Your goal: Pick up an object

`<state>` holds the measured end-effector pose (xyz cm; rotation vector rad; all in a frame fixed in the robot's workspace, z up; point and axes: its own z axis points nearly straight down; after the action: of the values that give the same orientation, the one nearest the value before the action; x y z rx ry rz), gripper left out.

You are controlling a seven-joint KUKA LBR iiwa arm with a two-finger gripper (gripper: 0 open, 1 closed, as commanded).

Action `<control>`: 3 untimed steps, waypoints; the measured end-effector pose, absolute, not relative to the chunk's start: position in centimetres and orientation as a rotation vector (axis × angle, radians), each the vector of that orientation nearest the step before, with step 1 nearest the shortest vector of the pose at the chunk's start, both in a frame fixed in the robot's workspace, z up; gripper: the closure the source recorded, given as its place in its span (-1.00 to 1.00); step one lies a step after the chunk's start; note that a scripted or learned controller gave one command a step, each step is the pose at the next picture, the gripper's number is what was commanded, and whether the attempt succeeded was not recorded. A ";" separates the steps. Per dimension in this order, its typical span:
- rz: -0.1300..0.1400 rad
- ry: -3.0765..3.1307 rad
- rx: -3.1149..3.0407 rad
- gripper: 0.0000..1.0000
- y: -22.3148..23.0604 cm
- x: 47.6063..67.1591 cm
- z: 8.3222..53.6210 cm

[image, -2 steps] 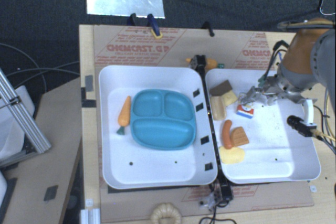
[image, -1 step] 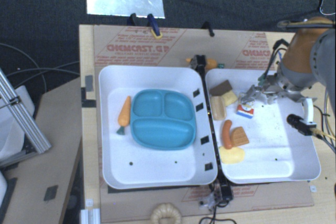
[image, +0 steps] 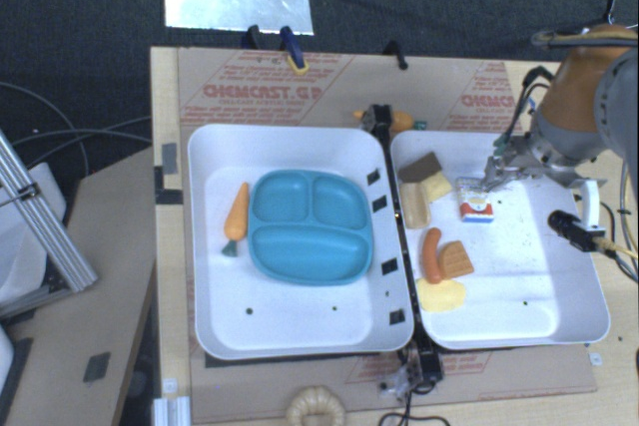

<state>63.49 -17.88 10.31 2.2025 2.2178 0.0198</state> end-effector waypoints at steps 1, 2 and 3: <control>0.005 2.222 2.213 1.00 -18.5 63.4 14.9; 0.005 2.223 2.213 1.00 -18.6 63.1 19.4; 0.005 2.224 2.212 1.00 -18.6 63.3 22.7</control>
<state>63.26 -18.65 22.72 2.2116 2.2241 0.0052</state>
